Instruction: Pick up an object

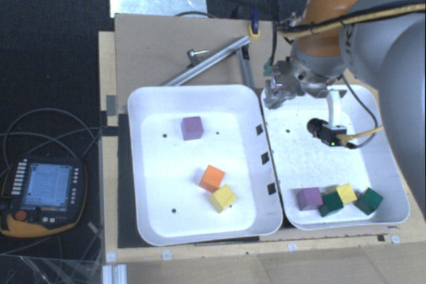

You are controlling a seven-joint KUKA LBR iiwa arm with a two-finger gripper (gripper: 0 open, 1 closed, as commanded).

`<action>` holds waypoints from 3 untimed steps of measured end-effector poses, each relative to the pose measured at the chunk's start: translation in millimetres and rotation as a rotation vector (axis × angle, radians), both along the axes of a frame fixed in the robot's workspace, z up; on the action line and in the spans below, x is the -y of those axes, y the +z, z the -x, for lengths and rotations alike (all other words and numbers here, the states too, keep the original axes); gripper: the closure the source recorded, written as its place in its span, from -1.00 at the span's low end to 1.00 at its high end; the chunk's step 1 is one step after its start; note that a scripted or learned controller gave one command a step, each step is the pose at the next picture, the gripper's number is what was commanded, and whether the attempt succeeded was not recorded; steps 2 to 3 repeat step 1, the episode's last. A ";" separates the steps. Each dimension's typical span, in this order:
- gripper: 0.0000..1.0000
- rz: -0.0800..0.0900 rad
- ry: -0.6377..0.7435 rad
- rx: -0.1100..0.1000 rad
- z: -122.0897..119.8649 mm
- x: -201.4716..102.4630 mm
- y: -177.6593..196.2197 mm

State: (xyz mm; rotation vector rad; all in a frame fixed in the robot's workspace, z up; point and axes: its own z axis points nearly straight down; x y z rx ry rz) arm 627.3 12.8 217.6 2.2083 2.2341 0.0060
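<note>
From my remote seat, the left white shallow plastic bin (143, 209) holds a purple cube (192, 128), an orange cube (212, 177) and a yellow cube (223, 198), spread apart for easy picking. The end effector (276, 95) hovers over the right white bin's (393, 199) far corner; I cannot tell its state. That bin's cluster of blocks (338, 199) lies well apart, near the front wall.

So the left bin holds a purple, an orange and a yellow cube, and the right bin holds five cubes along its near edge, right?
Not quite. The camera view shows four cubes in the right bin, not five: purple, dark green, yellow, dark green. The left bin is as you say.
</note>
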 end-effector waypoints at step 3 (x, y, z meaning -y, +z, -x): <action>1.00 0.000 0.000 0.002 -23.4 -57.7 5.9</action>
